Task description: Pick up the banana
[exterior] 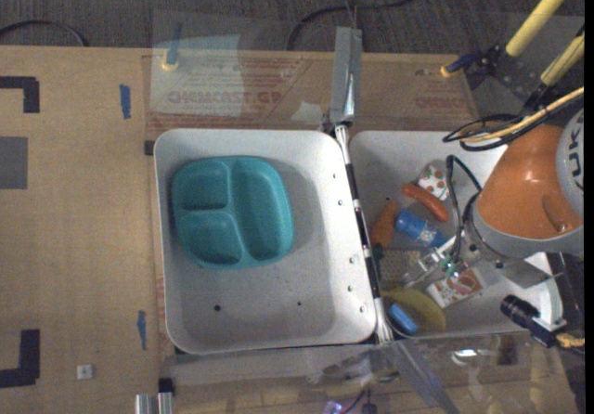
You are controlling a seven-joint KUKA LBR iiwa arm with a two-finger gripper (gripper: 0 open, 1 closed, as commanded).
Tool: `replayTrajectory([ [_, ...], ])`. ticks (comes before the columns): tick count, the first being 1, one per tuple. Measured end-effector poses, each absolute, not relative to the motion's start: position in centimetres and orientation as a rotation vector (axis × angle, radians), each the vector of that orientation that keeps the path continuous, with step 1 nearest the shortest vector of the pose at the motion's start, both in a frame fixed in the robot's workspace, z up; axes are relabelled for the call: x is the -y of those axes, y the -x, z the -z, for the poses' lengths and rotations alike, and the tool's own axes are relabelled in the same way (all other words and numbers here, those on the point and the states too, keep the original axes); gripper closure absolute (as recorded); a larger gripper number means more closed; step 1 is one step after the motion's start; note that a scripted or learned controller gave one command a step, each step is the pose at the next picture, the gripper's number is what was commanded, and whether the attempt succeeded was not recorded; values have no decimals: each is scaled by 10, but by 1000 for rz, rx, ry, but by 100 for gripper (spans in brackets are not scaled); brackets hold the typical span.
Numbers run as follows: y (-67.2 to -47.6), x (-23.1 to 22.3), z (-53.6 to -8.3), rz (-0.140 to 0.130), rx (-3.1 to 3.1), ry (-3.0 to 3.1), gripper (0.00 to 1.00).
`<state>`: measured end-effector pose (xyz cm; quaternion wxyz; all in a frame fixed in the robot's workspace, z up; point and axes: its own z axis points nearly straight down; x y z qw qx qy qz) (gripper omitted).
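A yellow curved piece that looks like the banana (425,304) lies at the front left of the right bin (371,154), with a small blue item (403,317) against its left end. My gripper (440,264) hangs low in this bin, just above and behind the banana, among the clutter. The grey arm with its orange band (522,197) reaches in from the right and hides the bin's right half. Nothing can be seen held in the gripper.
The right bin also holds an orange carrot-like toy (424,200), a blue bottle-like item (416,226), a white and red item (432,180) and a printed packet (461,285). A teal divided plate (232,210) lies in the left bin (269,305). Cables run at the back right.
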<state>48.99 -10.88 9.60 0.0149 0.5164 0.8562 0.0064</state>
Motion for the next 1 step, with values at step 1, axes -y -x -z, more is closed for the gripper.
replayTrajectory([
  [1, -490, 106, -105, -28, -2670, -1610, 100],
])
